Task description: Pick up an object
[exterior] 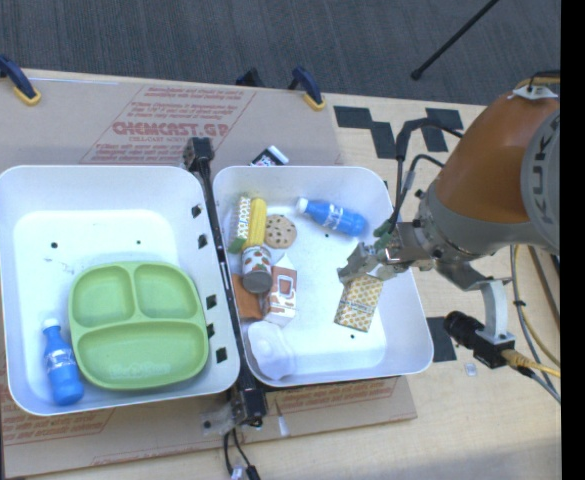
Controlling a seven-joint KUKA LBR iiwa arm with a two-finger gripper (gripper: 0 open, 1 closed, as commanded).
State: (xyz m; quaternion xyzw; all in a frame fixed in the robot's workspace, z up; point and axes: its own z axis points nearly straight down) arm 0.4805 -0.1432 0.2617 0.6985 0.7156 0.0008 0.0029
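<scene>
Metal gripper point(364, 264) – closed on a flat, checkered tan packet point(359, 302) – above the glossy white right bin point(407, 313).

The scene was brightly and evenly lit from overhead. The white bins point(12, 268) shone almost blown out, with soft grey shadows along their inner walls. Small objects looked slightly soft, and the arm point(492, 168) cast a faint shadow on the worktop point(472, 408).
</scene>
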